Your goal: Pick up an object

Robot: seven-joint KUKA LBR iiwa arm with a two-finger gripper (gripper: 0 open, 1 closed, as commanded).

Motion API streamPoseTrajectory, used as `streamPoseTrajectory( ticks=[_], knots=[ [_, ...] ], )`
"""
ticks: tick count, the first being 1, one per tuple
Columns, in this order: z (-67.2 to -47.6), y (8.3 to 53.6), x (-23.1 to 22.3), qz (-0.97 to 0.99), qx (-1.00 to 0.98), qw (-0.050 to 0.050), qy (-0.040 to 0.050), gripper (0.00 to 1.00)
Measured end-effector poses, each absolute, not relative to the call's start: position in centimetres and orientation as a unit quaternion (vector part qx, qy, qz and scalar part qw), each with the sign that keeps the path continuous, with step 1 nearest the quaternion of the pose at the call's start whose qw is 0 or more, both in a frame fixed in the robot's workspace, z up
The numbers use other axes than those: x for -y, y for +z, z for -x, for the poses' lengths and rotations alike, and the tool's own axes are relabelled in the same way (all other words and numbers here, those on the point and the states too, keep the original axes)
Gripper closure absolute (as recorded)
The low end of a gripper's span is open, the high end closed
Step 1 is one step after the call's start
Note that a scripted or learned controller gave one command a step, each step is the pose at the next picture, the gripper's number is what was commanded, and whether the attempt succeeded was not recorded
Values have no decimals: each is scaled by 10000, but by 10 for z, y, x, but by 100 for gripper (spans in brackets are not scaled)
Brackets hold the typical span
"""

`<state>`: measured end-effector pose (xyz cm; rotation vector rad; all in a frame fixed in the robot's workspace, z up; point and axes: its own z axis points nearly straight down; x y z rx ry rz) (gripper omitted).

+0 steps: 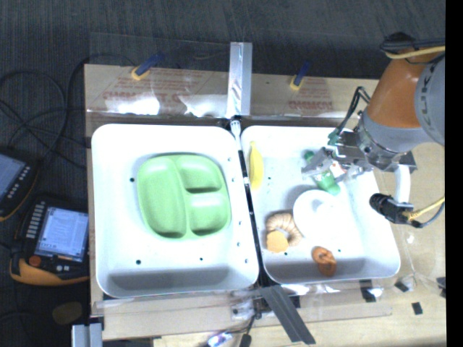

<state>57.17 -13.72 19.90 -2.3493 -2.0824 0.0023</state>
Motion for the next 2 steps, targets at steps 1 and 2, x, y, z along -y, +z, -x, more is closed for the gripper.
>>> streamPoseTrajectory(
  ticks=[1,2],
  knots=[
    [-608,89,174,7407,6718,-54,-23,0],
    [-590,166,149,6856,7280,-3,15,0]
  ],
)
